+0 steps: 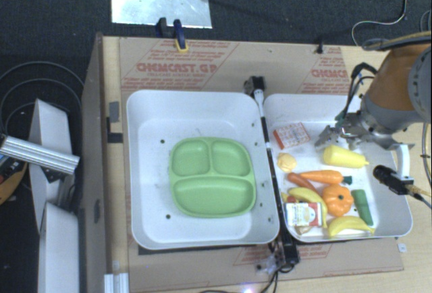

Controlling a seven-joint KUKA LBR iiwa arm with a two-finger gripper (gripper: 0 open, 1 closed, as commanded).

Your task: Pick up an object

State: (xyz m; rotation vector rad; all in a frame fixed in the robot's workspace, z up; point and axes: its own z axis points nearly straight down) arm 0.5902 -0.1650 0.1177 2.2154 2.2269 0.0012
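My gripper hangs low over the far side of the right bin, its fingers spread open with nothing between them. Just below it lies a long yellow toy vegetable, touching or nearly touching the fingertips. Other toys share this bin: a red-and-white packet, a small yellow ball, a carrot, an orange fruit, a green cucumber, a banana and a small carton.
The left bin holds a green divided plate. A black rod with a white end sticks out over the right bin's right side. The grey arm with its orange band reaches in from the right.
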